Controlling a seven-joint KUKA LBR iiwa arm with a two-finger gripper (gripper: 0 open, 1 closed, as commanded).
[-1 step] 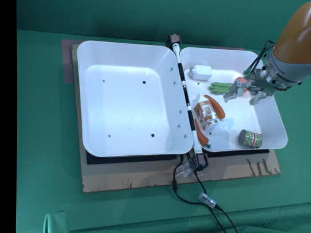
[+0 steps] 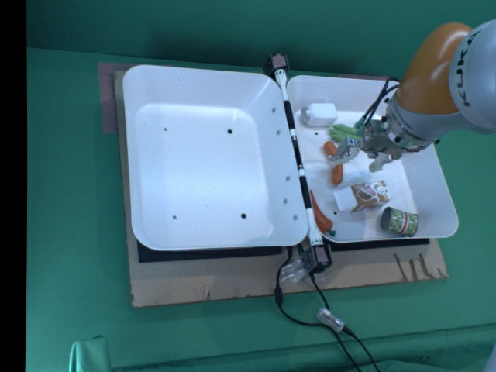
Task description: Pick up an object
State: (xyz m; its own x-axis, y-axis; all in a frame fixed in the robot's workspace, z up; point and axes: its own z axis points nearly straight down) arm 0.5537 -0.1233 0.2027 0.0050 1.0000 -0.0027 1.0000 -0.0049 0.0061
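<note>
On the green worktop, nearest the camera, loose black cables trail over brown cardboard in front of two shallow white bins. In the right bin, from front to back, lie a patterned cup on its side, an orange-and-white carton, an orange carrot-like piece and a white block. The grey arm with its orange band reaches in from the right, its gripper low over the carrot and carton; whether the fingers are released or clenched cannot be told.
</note>
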